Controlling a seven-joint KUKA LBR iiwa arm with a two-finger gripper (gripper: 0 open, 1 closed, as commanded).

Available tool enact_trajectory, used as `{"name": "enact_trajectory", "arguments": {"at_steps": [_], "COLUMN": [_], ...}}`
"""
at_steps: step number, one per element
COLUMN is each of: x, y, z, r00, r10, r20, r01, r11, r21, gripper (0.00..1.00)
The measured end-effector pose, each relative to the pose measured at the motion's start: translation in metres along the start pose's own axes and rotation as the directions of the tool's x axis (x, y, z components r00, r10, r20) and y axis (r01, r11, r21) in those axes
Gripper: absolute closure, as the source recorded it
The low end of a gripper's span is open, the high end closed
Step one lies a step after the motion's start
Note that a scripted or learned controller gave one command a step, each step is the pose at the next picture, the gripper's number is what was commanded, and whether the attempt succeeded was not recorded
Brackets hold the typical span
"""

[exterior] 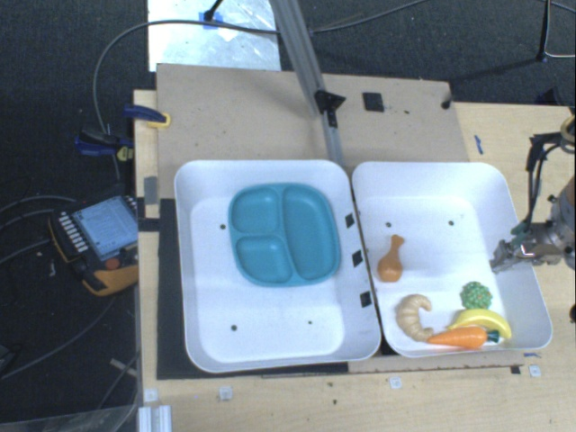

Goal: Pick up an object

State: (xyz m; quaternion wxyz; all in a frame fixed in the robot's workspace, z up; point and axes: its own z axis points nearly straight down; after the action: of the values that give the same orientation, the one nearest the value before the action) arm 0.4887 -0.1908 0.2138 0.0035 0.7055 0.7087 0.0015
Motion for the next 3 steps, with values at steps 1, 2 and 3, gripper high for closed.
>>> {"name": "enact_trajectory", "arguments": {"at_steps": [1,2,3], "x": [-0.001,0.044,0.097], "y": [0.002,0.034,0.065], "z": [-0.038,-0.039,-0.031], "r00": [1.000,1.000,1.000], "r10": [-0.001,-0.006,-0.007], "r20": [0.000,-0.003,-0.004], "r01": [0.001,0.006,0.007], "r11": [1.000,1.000,1.000], "r21": [0.001,0.002,0.003], "gripper": [1.00,1.00,1.00]}}
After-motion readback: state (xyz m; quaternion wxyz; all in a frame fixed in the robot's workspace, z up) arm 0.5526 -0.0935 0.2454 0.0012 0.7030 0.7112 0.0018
